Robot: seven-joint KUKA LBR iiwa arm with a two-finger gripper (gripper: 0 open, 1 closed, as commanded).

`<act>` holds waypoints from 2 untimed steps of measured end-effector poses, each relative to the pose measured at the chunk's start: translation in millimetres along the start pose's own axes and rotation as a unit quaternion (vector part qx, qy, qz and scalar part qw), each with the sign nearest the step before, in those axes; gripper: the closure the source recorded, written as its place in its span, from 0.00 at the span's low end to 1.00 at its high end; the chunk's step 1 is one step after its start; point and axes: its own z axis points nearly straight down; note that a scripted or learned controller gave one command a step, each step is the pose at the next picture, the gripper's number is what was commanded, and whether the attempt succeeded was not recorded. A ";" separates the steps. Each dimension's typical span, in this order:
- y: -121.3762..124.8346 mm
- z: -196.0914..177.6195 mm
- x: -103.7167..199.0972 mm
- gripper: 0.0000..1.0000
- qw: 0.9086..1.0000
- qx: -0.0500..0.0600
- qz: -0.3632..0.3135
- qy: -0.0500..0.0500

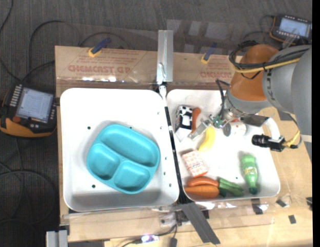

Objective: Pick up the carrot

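Carrot [202, 188] front of right bin [268, 153]; "CHEMCAST GP" backboard [100, 66].

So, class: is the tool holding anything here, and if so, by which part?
Nothing can be seen held. The tool is over the right bin, next to the banana. The carrot lies apart at the bin's near edge.

The grey arm [291, 81] reaches in from the right, orange band up top, gripper [203, 127] angled low and leftward.
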 end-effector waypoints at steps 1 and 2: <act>2.0 -11.5 -0.4 1.00 1.000 -0.003 0.000 -0.001; -3.4 -104.7 38.2 1.00 0.980 0.000 -0.198 0.002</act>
